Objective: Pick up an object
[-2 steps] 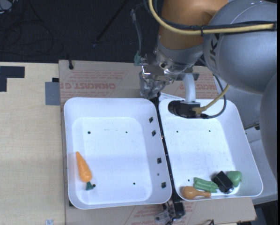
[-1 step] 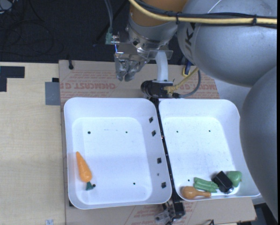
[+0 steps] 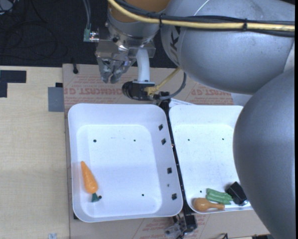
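An orange toy carrot point(image 3: 88, 178) with a small green top lies in the near-left corner of the left bin point(image 3: 154, 123). In the right bin point(image 3: 209, 114), near its front edge, lie a tan pear-like piece point(image 3: 207, 204), a green pod-like piece point(image 3: 219, 196) and a small black object point(image 3: 236, 192). My gripper point(image 3: 112, 74) hangs high above the far edge of the left bin, far from every object. Its fingers point down, close together, with nothing between them.
The large grey arm point(image 3: 238, 39) covers the upper right and much of the right bin. A black fixture point(image 3: 135, 90) with cables sits behind the bins. A black divider strip point(image 3: 170, 148) runs between the bins. Dark squares point(image 3: 55, 98) mark the bench at left.
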